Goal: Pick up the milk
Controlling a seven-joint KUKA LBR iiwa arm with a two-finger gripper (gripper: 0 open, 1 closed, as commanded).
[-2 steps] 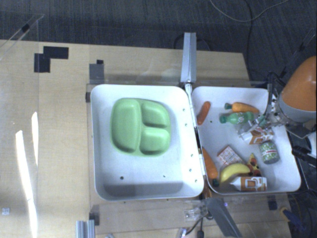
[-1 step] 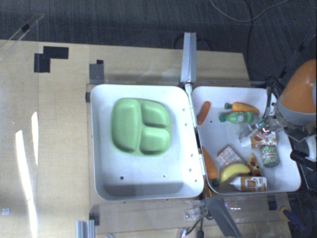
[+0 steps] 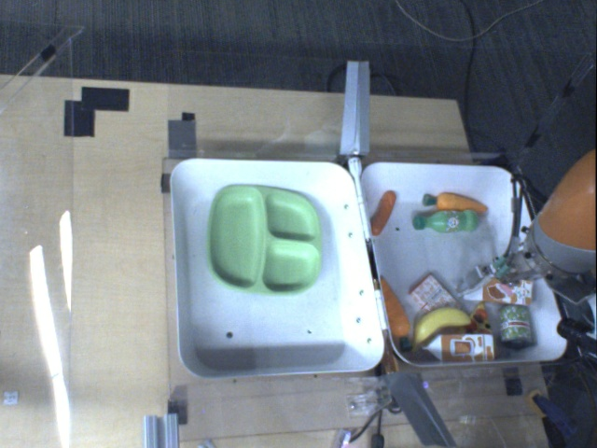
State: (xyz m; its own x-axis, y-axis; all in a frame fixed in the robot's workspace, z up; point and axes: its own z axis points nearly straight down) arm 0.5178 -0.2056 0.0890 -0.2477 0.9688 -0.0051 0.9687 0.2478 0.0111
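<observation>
Gripper [image 3: 496, 271] low over the right bin's [image 3: 410, 177] lower-right corner — whether it is apart or together on anything I cannot tell, since the metal parts blur into the clutter beneath. It sits there because that corner is where the small packaged goods are heaped. A white-and-orange carton [image 3: 507, 292] touching the gripper's tip looks like the milk, though its label is too small to read; a dark can [image 3: 514, 325] lies just beside it, with a banana [image 3: 440, 322] and an orange-brown box [image 3: 466, 347] nearby. A green bottle [image 3: 450, 220] and a carrot [image 3: 461, 203] rest well apart at the far wall. The green divided tray [image 3: 266, 237] fills the left bin [image 3: 191, 278] — likely a drop-off spot. Crowding makes a clean grasp doubtful.
</observation>
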